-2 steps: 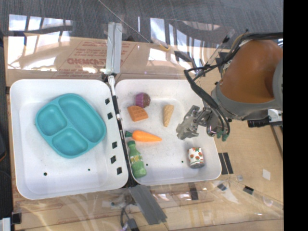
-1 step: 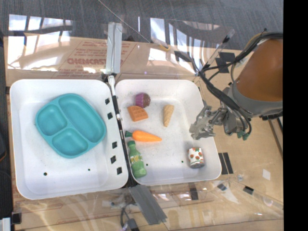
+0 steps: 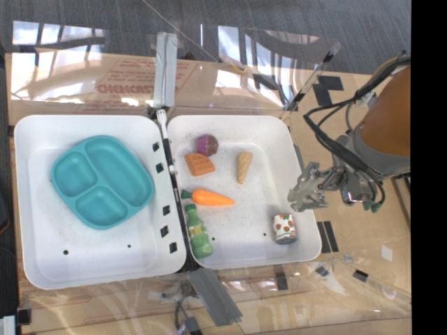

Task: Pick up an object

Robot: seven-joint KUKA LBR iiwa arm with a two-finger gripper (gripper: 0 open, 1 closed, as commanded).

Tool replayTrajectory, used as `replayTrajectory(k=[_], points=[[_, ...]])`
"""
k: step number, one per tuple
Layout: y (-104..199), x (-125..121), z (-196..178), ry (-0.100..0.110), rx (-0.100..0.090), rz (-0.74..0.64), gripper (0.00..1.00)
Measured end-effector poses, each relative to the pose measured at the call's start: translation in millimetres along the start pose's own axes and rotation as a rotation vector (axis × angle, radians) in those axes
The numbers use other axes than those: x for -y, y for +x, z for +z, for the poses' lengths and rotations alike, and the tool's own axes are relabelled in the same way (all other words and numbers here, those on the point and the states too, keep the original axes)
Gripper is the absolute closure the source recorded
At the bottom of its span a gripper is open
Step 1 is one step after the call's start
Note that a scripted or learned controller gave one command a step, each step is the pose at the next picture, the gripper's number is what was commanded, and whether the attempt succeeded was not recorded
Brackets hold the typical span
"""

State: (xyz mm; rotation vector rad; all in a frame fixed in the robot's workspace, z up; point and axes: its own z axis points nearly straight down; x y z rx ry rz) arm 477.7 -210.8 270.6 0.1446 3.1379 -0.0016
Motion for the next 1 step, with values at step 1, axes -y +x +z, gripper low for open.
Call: replayTrajectory(k=[1], points=[[0.3,0.3,6.4,-0.001,-0.002,0.096,1.0]])
